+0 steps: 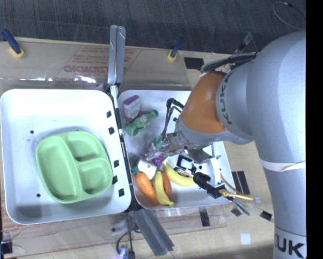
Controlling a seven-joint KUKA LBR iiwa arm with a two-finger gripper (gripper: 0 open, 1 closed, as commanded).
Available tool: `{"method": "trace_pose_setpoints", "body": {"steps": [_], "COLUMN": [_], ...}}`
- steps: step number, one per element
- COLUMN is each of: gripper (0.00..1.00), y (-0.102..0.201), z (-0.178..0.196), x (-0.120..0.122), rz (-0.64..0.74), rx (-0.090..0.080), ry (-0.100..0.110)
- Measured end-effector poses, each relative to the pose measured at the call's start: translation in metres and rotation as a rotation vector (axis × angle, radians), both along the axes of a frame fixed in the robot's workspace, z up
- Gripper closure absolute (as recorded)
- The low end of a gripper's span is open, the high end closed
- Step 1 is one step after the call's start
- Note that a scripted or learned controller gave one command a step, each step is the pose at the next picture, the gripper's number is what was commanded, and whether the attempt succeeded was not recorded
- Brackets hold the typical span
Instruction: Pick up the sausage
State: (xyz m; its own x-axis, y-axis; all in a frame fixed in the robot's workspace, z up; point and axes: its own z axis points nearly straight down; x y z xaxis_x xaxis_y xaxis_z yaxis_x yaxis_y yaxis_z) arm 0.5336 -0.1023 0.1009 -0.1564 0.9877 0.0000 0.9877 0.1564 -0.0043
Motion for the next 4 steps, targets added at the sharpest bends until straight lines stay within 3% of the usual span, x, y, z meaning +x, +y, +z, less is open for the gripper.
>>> {"method": "trace_pose_setpoints", "body": {"steps": [1,2,3,4], "gripper": [0.00,0.00,0.00,0.00], "y": [0.000,0.002,-0.030,-0.044], "z": [0.000,-0.009,0.016,-0.010], "x": [0.000,-0.016,0.038,-0.004], "rz": [0.000,0.204,0.061,0.063], "rx": [0.000,0.002,0.000,0.001], "ry": [0.000,-0.004,-0.003,-0.001]}}
